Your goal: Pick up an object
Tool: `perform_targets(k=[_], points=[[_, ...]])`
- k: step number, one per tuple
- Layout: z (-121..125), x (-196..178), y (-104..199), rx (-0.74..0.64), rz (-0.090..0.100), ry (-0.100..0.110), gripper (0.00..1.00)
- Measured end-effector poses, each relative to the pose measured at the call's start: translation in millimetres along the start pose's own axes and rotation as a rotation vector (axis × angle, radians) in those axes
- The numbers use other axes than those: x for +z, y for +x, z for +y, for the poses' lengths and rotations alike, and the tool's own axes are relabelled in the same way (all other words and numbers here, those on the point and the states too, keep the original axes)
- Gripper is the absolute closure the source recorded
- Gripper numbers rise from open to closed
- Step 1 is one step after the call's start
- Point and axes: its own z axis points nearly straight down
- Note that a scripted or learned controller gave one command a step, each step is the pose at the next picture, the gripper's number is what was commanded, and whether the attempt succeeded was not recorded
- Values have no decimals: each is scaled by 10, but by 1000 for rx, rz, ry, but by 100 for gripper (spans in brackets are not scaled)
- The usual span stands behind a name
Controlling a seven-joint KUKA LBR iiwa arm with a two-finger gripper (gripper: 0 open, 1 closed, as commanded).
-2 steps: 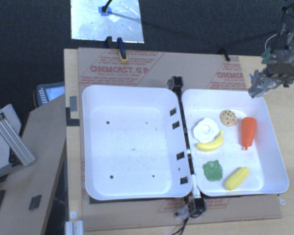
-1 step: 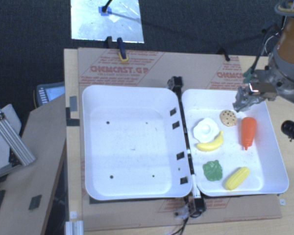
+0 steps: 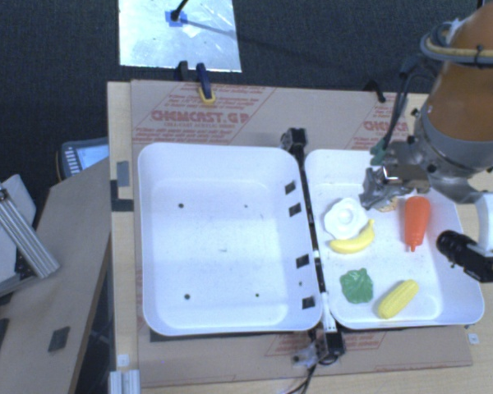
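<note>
The gripper (image 3: 380,189) hangs low over the back of the right bin (image 3: 468,302), its metal fingertips pointing down and toward the bin's middle. Whether the fingers are spread or pressed together cannot be told from this slanted view; nothing visibly sits between them. Just under and behind the tips a small orange-tan piece (image 3: 386,207) peeks out, too hidden to name.

The gripper is probably placed here because the toys cluster in this bin, so a descent at this spot has several candidates nearby. Nearest is the fried egg (image 3: 343,216), just beside the tips on the side toward the divider. The banana (image 3: 353,240) lies touching the egg's near edge, curved around it. The carrot (image 3: 416,220) lies on the gripper's other side, lengthwise, near but apart. Further forward sit a green broccoli-like piece (image 3: 357,286) and a corn cob (image 3: 397,299), close to each other and well clear of the arm.

The egg is flat and, by my judgement, hard to pinch; the banana touching it could get dragged along. The grey wrist with its orange band (image 3: 476,80) looms over the back corner, hiding part of the bin floor. A black part (image 3: 460,249) projects over the bin's right rim. The left bin (image 3: 222,236) holds no toys. A yellow clamp (image 3: 205,84) pins the cardboard sheet (image 3: 255,113) beneath both bins.
</note>
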Motion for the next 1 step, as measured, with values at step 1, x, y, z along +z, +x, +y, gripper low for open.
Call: perform_targets(k=[1], points=[[21,-921,554,0,1,-9,100]])
